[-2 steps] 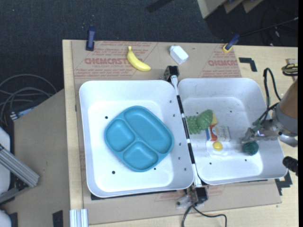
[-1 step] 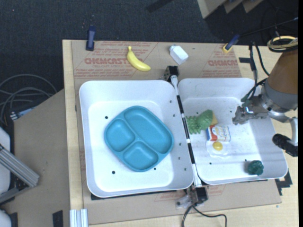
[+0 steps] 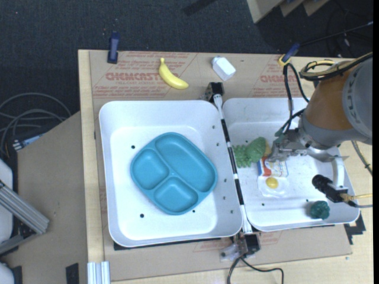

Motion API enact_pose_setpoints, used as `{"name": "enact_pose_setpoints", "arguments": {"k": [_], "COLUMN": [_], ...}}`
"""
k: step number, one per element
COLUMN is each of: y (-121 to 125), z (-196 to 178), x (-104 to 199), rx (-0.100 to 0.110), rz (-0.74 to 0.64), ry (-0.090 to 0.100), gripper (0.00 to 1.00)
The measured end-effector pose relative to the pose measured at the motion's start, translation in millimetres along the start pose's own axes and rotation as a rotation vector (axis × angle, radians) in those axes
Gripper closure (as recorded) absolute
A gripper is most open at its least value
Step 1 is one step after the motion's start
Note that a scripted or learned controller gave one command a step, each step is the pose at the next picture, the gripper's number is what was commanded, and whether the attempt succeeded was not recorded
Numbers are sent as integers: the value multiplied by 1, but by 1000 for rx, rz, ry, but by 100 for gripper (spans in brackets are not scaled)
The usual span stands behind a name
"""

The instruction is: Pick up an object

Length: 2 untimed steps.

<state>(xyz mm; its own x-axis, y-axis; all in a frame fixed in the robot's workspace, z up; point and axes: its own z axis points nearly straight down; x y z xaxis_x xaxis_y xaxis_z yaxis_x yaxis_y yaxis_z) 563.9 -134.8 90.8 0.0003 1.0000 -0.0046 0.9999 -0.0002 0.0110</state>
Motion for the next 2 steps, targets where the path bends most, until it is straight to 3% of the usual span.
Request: {"name": "enact_pose_setpoints", "arguments": {"k": [1,2], "y": [0,-27], "z": [1,2], "x": [0,41], "rx": [-2,1], "rz": [1,0], "ry": [0,3], "gripper": [0,0]}}
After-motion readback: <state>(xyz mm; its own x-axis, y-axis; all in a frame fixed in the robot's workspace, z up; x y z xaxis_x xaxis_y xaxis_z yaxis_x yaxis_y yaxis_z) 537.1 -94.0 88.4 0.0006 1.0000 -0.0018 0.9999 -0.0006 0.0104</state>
